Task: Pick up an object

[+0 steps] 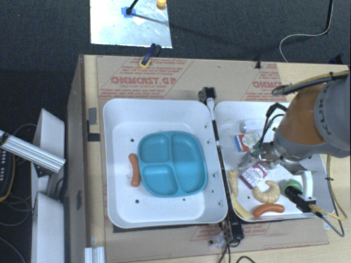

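Observation:
The right bin holds several small things. A red, white and blue carton lies toward its left side. Nearer the front is a maroon and white packet, then a pale croissant and an orange-red sausage by the front wall. A yellowish banana lies along the left wall. My gripper hangs low over the middle of this bin, between the carton and the packet, just above the packet's upper edge. Nothing shows clearly in its grasp.
In the left bin a blue divided plate rests with a second orange sausage beside its left edge. A black divider strip runs between the bins. The arm's grey and orange body covers the right bin's far right.

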`<state>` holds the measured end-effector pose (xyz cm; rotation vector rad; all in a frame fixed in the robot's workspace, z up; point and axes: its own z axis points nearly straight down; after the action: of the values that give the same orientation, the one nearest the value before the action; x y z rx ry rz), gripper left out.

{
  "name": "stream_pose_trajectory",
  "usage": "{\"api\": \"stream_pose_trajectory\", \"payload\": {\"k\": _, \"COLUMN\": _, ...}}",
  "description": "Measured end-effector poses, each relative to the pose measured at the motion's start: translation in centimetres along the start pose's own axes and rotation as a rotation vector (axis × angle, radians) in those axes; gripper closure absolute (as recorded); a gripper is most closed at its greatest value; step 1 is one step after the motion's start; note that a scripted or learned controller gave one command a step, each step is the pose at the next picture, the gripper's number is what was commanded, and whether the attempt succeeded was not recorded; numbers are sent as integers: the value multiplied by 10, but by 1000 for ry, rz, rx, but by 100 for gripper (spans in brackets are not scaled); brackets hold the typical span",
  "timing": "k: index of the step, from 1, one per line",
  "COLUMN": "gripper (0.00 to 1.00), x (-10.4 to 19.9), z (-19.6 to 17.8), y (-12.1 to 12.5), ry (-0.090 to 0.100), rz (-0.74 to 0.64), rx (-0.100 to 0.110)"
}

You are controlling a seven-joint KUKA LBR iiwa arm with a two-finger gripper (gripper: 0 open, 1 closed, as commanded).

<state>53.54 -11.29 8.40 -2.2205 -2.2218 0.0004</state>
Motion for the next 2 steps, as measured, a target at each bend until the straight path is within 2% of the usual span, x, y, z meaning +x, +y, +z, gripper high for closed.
{"api": "stream_pose_trajectory", "payload": {"k": 1, "gripper": 0, "x": 3, "z": -1, "y": 36, "ry": 0, "rz": -2, "rx": -2}}
{"api": "stream_pose_trajectory", "payload": {"k": 2, "gripper": 0, "x": 11, "z": 0, "y": -11, "ry": 0, "rz": 0, "rx": -1}}
